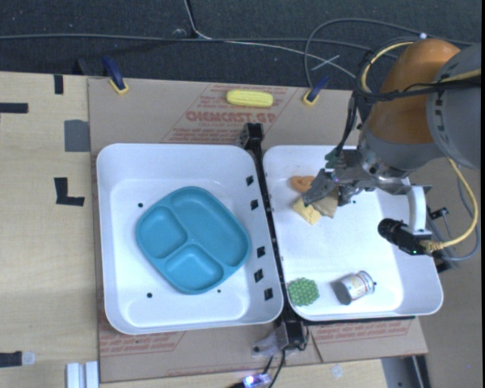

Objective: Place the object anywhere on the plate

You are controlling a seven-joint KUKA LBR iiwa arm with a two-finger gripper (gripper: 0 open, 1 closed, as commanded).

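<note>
Over the right bin (404, 297), claw (330, 191) low among small food pieces: yellow wedge (309, 213) just below-left, touching or nearly so; orange piece (301, 183) just left. Finger state: cannot tell. Blue plate (192, 238) well left, in the left bin (113, 217), past the divider. Green ball (302, 291) and metal can (355, 285) well below. Risk: clustered pieces, so possible wrong pick or weak pinch, with drop before the divider.
</note>
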